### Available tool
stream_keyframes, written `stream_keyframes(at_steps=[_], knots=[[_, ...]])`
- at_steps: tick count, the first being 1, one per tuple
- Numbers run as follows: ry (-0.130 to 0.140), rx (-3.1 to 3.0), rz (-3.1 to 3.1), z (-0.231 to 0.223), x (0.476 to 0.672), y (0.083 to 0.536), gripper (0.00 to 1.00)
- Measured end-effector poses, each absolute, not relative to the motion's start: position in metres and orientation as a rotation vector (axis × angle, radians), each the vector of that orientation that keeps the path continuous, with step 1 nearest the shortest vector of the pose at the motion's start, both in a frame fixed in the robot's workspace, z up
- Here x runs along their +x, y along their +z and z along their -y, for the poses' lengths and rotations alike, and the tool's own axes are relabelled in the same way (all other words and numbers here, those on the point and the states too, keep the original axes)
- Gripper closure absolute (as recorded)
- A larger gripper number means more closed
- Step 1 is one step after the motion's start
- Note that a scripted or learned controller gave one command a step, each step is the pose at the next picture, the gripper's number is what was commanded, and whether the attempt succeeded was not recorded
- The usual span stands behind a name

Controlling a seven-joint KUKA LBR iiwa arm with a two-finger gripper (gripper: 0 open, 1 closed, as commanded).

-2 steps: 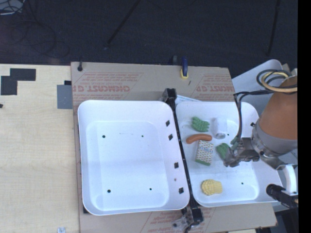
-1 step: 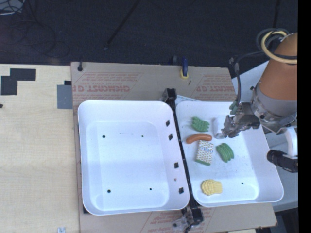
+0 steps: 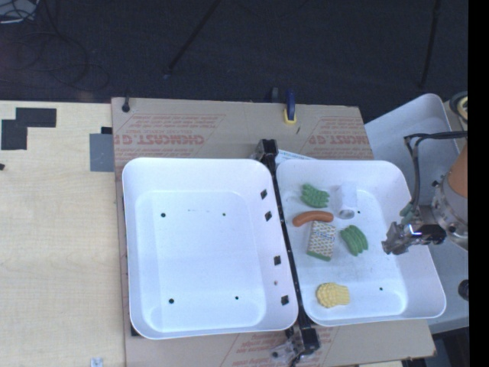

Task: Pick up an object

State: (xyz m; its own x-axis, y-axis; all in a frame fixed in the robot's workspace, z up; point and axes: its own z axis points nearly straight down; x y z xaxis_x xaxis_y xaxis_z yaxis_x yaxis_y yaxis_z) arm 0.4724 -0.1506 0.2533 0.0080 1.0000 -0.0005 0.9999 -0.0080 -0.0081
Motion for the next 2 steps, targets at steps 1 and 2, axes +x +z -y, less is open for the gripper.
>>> stream_keyframes(at_steps=[1,2], knots=[[-0.010,-2.208,2.237,0.037,0.477,0.332,1.00],[0.002,-2.217,2.225,0.008,0.538,0.314,1.00]])
